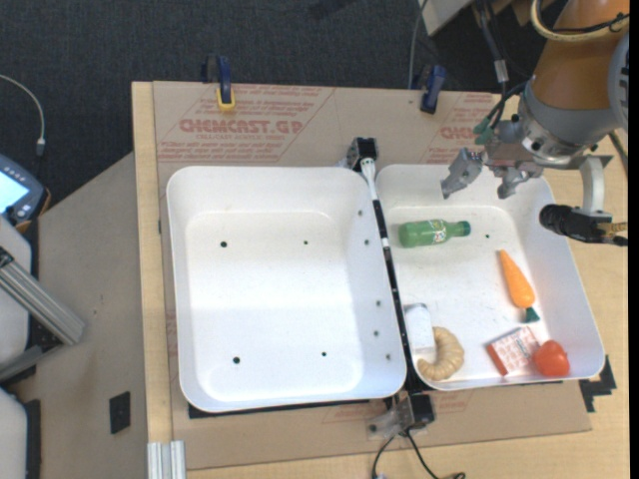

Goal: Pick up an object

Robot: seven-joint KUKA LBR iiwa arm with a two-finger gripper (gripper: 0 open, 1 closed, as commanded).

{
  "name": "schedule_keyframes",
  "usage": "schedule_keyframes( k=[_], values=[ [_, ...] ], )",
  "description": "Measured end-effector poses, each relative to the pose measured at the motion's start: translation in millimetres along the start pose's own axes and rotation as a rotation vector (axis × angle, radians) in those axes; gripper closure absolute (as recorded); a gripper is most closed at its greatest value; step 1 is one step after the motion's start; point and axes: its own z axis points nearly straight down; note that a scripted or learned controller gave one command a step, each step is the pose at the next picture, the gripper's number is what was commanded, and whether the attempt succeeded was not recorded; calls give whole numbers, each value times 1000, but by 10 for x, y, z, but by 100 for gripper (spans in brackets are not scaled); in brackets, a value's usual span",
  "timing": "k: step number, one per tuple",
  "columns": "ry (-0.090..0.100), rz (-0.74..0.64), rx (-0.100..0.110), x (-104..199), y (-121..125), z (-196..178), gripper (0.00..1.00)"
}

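The left bin (270, 287) and right bin (574, 297) sit side by side on the surface. The gripper (486, 180) hangs above the right bin's far edge — jaws spread, gripping nothing. Below lie a green bottle (432, 233), carrot (517, 280), croissant (443, 354), red packet (513, 352) and tomato (551, 358).

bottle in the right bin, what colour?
Green bottle with a white label, seen in the camera view.

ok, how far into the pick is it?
Nothing is picked yet. The hand hangs open over the far edge of the right bin, with nothing between its fingers. The green bottle, carrot, croissant, red packet and tomato all lie in that bin. Descent, grasp and lift are all left.
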Motion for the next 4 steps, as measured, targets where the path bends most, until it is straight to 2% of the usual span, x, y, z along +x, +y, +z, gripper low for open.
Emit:
schedule_keyframes(
  k=[1,2,3,4],
  values=[
    [1,3,12,-232,149,1521,0],
    [1,1,4,-157,74,1520,0],
    [0,6,6,-619,-553,1518,0],
    [24,-6,1,-1181,-898,1513,0]
  ],
)
